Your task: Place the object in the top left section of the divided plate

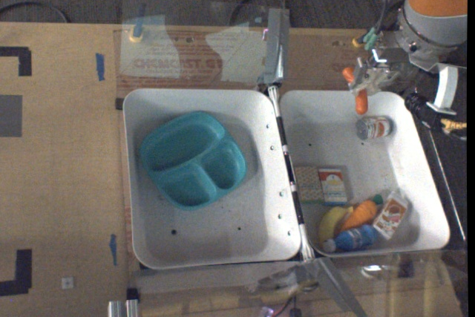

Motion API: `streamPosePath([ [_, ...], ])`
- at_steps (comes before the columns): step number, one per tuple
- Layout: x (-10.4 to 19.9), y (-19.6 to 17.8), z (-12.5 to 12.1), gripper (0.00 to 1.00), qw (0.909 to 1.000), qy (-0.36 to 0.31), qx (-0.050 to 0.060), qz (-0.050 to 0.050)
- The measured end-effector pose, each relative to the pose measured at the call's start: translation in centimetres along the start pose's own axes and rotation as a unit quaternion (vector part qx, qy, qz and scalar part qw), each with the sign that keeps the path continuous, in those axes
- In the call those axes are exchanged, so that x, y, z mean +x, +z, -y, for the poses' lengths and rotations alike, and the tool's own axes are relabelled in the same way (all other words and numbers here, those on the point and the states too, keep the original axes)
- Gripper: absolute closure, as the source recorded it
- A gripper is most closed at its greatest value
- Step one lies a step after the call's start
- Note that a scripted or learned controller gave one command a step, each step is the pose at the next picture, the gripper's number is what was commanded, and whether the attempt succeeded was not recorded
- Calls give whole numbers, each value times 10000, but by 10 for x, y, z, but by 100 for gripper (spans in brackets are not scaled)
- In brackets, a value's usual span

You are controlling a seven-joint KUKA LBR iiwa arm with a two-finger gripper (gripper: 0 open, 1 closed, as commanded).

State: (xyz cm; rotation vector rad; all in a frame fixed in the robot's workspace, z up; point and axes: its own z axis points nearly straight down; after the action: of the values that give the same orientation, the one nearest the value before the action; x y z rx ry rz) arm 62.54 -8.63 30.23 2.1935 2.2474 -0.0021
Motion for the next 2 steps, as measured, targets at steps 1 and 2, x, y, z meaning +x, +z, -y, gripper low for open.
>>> streamPosePath([
  [1,61,73,15,100,9968,-805,-2,-10],
  [2,97,2,2,100,9999,161,-16,-3],
])
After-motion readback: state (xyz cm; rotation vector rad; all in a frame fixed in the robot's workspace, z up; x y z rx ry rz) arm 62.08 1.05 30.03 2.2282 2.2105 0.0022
